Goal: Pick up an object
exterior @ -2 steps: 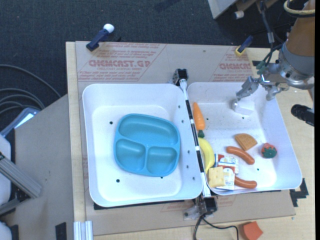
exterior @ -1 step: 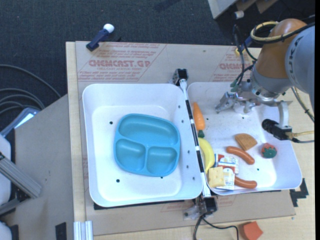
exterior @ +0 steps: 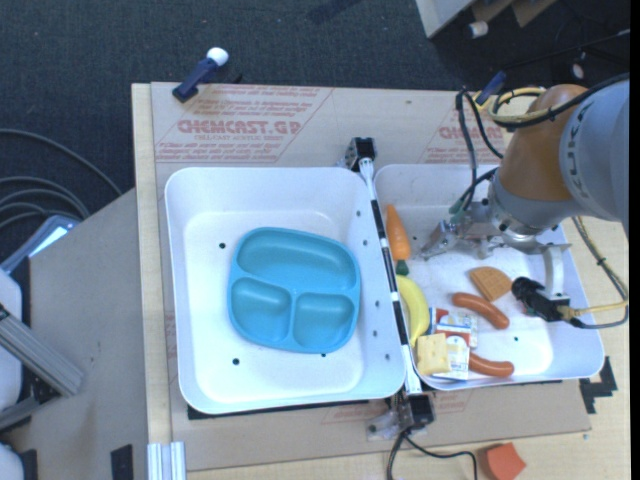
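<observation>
As the right-hand shallow white bin [exterior: 592, 352] is crowded along its near edge, trouble is to be expected there first. Nearest the camera, a reddish-brown toy sausage [exterior: 487, 368] is seen touching a small red-and-white carton [exterior: 458, 334], and a yellow holed cheese block [exterior: 431, 354] is pressed against that carton. A grab made here could well close on two things at once, or push one against the bin wall.

A little farther in, a second reddish sausage [exterior: 480, 309] is lying apart from a tan toast-shaped slice [exterior: 490, 282]. A yellow plastic banana [exterior: 413, 306] is tucked against the dividing wall, where there is little room to close around it. The slice is judged the likeliest target: flat, thin and light brown, lying on the bin floor just below the hand [exterior: 488, 240]. Being so flat, it could easily be skated over or flipped away.

The hand is held low over the bin; whether it is wide or narrow cannot be told. Nothing is seen held in it. Farther along the divider, an orange plastic carrot [exterior: 397, 232] is left alone.
</observation>
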Tool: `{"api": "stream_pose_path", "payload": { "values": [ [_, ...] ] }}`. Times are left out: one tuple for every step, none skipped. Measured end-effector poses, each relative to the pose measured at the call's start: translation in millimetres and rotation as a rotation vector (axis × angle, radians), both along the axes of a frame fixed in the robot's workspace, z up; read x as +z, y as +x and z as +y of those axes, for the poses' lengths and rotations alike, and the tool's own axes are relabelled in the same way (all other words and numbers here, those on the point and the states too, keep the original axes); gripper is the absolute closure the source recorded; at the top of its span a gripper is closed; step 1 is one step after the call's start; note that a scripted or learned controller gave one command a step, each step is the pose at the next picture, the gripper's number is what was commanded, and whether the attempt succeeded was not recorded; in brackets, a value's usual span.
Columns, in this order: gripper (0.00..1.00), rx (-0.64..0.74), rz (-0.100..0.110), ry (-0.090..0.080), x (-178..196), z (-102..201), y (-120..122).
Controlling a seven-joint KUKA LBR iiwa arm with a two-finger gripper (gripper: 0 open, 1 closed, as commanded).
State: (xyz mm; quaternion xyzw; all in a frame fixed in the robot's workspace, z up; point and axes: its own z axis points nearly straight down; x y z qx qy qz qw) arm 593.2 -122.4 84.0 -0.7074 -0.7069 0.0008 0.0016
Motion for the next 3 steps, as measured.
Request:
{"api": "stream_pose_path", "payload": {
  "values": [
    [1.0, -0.001, -0.003, 0.0, 11, 0, 1],
    [0.0, -0.001, -0.003, 0.0, 10, 0, 1],
    [0.0, 0.001, 0.0, 0.0, 0, 18, -15]
  ]
}}
